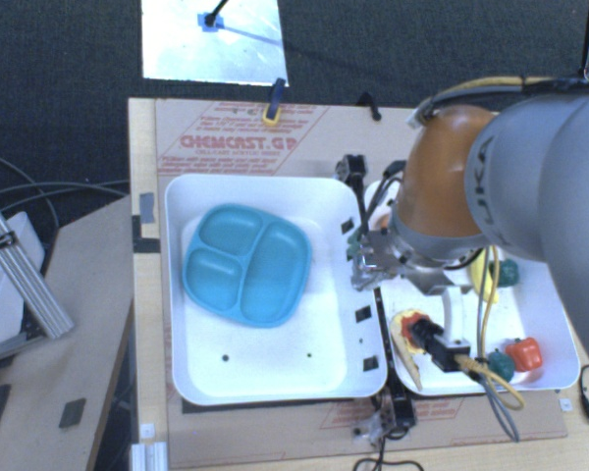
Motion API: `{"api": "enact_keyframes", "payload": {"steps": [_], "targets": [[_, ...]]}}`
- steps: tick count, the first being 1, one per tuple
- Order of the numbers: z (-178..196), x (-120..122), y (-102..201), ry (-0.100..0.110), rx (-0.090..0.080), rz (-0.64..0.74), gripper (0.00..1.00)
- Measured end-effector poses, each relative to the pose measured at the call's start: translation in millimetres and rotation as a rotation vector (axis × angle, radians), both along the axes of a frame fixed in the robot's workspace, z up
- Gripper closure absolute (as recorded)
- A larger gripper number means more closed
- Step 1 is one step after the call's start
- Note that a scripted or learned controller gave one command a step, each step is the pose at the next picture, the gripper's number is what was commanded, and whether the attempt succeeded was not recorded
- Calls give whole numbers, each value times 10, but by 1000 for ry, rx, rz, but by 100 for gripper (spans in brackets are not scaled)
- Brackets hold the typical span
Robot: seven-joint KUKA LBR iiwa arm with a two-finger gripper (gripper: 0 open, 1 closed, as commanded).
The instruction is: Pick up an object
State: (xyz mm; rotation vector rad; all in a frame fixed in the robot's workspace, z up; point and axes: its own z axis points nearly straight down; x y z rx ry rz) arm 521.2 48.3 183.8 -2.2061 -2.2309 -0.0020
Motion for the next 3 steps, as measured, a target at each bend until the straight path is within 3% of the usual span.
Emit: {"api": "enact_keyframes", "payload": {"steps": [1,2,3], "targets": [[4,-195,-684,-2,-5,-16,100],[126,-346,-96,-4,-1,-1,100],[277,688,49,-14,-4,-4,100]]}}
